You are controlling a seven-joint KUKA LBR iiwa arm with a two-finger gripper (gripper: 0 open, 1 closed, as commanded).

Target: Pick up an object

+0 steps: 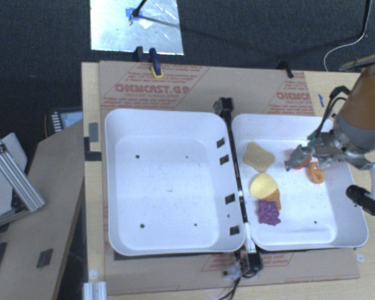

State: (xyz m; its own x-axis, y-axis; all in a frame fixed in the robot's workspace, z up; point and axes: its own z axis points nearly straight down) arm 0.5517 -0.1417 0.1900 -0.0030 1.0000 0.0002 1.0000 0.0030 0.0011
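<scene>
My gripper (298, 161) hangs low over the right bin (337, 230), reaching in from the right. An orange object (316, 174) lies just right of and below its fingertips, partly hidden by the hand. A tan block (258, 157) rests to the left of the gripper, near the bin's left wall. Below that block sit a yellow rounded piece (263, 184), a small orange-brown piece (274, 197) and a purple grape cluster (269, 213). I see nothing clearly between the fingers.
The left bin (169, 186) sits beside the right one, parted by a black clip strip (231, 167). Both rest on a cardboard sheet (194, 83). A metal plate (136, 17) lies on the floor at the back.
</scene>
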